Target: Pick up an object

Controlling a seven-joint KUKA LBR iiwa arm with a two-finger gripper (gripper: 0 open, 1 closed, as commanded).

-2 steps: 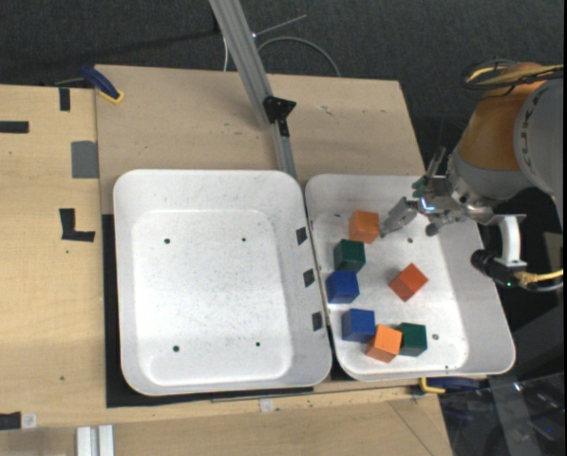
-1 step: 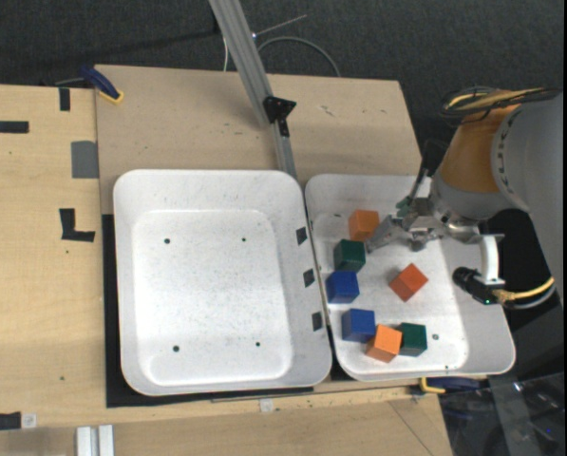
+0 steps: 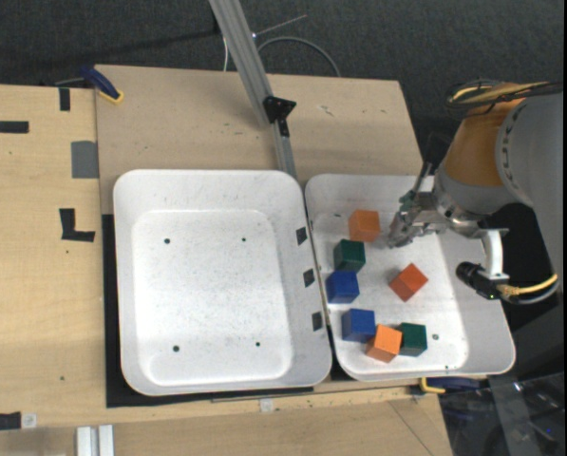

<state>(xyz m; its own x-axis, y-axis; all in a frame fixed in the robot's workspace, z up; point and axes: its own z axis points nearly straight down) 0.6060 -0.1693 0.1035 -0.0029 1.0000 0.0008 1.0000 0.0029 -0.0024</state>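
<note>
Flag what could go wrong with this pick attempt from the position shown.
The gripper hangs just right of the top orange cube, so closing may catch an edge and only nudge it. That cube sits near the green cube and blue cube; a push could shove them together against the right bin wall.

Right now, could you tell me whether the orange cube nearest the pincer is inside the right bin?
Inside: the orange cube rests on the right white bin's floor, beside the pincer.

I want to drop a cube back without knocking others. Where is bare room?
The left bin has open floor from wall to wall. The right bin is crowded: cubes cluster along its left side and middle, with the tool over its upper part.
</note>
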